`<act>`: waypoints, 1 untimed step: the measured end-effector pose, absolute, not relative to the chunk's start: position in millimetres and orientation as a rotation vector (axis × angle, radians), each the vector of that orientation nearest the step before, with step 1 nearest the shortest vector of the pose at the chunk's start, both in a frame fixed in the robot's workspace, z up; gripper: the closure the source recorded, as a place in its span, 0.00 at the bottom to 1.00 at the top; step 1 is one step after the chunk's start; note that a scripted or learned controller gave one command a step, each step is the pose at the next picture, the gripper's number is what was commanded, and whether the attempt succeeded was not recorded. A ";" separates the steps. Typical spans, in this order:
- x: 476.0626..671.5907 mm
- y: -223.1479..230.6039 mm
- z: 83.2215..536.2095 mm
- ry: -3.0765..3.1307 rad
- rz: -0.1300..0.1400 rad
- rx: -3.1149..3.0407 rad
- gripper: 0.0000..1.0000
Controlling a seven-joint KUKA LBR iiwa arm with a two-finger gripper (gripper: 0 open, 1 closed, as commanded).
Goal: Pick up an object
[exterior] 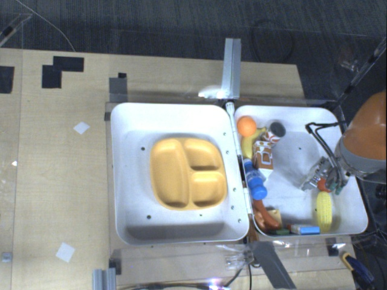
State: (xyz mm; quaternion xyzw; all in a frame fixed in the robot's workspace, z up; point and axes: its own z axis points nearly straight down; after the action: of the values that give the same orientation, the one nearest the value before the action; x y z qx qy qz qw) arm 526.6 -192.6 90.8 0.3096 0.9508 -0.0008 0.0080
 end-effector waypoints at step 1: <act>529.6 -192.5 103.5 2.965 -0.002 0.959 1.00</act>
State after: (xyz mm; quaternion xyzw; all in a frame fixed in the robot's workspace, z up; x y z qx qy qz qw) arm 529.6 -192.5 103.5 0.3078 0.9514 -0.0005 0.0126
